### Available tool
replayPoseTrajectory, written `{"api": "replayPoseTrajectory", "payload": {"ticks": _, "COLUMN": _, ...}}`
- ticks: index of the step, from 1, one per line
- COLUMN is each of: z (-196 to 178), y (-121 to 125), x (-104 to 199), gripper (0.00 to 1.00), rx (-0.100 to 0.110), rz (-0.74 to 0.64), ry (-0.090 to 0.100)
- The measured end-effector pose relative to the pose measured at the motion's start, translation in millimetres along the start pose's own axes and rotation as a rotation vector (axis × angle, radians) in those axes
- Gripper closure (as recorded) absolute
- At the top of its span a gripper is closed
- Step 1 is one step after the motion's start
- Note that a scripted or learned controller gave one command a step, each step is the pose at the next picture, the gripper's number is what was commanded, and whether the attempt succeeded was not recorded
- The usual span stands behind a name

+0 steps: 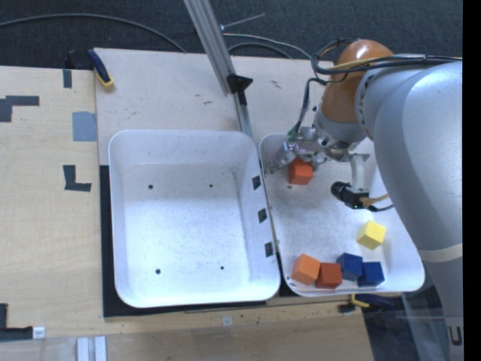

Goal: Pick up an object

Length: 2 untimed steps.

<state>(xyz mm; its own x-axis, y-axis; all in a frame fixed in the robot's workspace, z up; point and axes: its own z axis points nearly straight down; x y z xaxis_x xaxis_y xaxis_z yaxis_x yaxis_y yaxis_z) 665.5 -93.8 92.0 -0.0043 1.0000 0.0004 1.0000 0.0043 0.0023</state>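
My gripper (301,161) hangs over the far left corner of the right bin (316,215), reaching in from the right. An orange-red block (301,173) sits between its fingertips, and the fingers look shut on it. Several other blocks lie along the near edge of the same bin: an orange one (306,268), a red-brown one (329,275) and two blue ones (350,265) (370,274). A yellow block (371,235) rests alone a little farther back on the right.
The left bin (188,216) stands beside the right one, their rims touching. A slanted metal rail (214,43) runs down to the bins' shared far corner. The arm's grey body (421,149) covers the right bin's right side.
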Motion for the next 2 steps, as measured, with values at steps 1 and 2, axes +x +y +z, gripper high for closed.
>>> {"api": "replayPoseTrajectory", "payload": {"ticks": 1, "z": -9.5, "y": -2.1, "x": -1.7, "gripper": 1.00, "rx": 0.005, "rz": 0.001, "ry": -0.003}}
{"api": "replayPoseTrajectory", "payload": {"ticks": 2, "z": -18.5, "y": -2.3, "x": -1.0, "gripper": 1.00, "rx": 0.007, "rz": -0.001, "ry": -0.004}}
